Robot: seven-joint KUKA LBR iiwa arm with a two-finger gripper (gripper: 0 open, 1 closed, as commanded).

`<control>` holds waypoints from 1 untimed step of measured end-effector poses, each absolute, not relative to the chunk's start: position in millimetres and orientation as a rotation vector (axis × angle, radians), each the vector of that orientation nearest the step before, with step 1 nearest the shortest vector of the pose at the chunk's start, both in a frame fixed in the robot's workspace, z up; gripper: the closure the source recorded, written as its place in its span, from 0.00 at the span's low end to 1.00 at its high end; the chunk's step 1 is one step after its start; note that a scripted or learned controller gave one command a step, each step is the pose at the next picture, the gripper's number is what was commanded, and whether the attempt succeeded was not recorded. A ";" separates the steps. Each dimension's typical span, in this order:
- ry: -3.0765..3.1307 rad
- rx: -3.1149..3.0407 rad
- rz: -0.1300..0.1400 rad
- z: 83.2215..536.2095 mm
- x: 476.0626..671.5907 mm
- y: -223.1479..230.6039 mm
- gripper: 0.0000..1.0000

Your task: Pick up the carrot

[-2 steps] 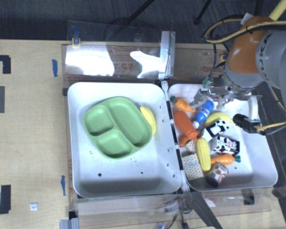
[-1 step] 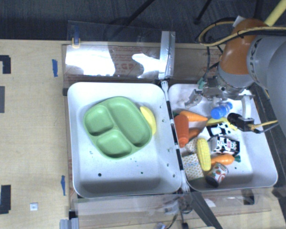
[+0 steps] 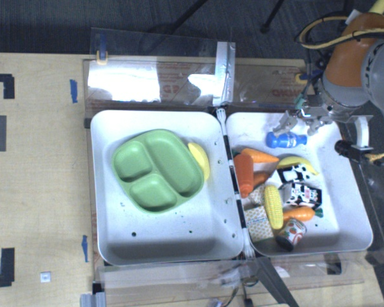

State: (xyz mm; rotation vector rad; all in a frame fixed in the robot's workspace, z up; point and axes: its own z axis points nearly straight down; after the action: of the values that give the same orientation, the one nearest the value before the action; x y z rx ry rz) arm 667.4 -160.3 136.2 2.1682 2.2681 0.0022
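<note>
Against the left wall of the right bin (image 3: 352, 232) lies the carrot (image 3: 244, 173), lengthwise beside a second orange piece (image 3: 261, 155) angled across its top end. Below sit a corn cob (image 3: 273, 206), a black-and-white toy (image 3: 299, 185) and a banana (image 3: 299, 163). Near the bin's far edge, the pincer (image 3: 301, 118) hangs above a blue object (image 3: 285, 139), its fingers spread, nothing between them. A green divided plate (image 3: 157, 169) fills the left bin (image 3: 109, 235) on the worktop (image 3: 38, 190).

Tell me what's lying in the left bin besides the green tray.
In the left bin, a yellow piece pokes out from behind the green divided tray at its right edge. The tray covers the rest of it, so its full shape can't be told.
</note>
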 end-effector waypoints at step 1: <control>2.266 2.178 0.000 184.7 592.5 -82.4 0.00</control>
State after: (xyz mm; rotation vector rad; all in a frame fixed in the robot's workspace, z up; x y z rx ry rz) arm 592.5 -82.4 184.7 2.1776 2.2661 -0.0001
